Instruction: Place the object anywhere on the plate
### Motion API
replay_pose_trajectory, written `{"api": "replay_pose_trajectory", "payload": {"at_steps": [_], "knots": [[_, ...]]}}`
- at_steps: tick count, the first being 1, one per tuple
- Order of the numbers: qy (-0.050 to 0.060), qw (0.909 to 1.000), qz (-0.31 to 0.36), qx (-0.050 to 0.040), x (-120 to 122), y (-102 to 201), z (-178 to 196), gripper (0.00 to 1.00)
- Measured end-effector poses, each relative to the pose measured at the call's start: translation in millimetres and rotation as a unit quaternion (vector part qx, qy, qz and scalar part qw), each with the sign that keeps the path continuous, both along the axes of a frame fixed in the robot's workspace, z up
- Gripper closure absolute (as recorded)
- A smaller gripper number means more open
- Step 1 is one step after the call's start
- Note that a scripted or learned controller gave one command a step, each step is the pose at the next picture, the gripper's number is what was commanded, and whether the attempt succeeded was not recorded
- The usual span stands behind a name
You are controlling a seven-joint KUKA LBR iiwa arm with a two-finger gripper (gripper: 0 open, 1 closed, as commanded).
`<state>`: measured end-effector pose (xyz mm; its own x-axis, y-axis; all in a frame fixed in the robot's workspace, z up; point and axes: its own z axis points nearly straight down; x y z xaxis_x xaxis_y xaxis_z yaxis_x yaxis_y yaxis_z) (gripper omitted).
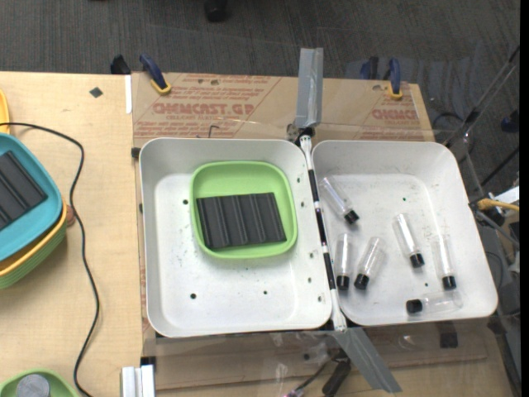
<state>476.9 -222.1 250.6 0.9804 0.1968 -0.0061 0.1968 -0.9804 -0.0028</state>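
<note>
Surface: wooden surface carries two shallow white bins side by side, backed by a cardboard sheet clamped at the far edge.
Left bin: left bin holds a green plate lying flat toward its far side, with a dark ribbed insert on it.
Right bin: right bin holds six clear tubes with black caps, scattered and lying flat.
Task object: judged to be one of the tubes, for example the tube nearest the divider; it lies just right of the plate, across the bin walls.
Placement rationale: supply and target sit in adjoining bins, which likely keeps the transfer short.
Hand: state cannot be told; its position relative to the tube cannot be given.
Task status: no tube on the plate; placement not yet done.
</note>
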Motion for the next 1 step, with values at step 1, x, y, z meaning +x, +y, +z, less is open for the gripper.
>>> {"api": "replay_pose_trajectory", "payload": {"at_steps": [1], "knots": [[0.000, 1.0000, 0.000, -0.0001, 0.0, -0.2, 0.1, 0.00]]}}
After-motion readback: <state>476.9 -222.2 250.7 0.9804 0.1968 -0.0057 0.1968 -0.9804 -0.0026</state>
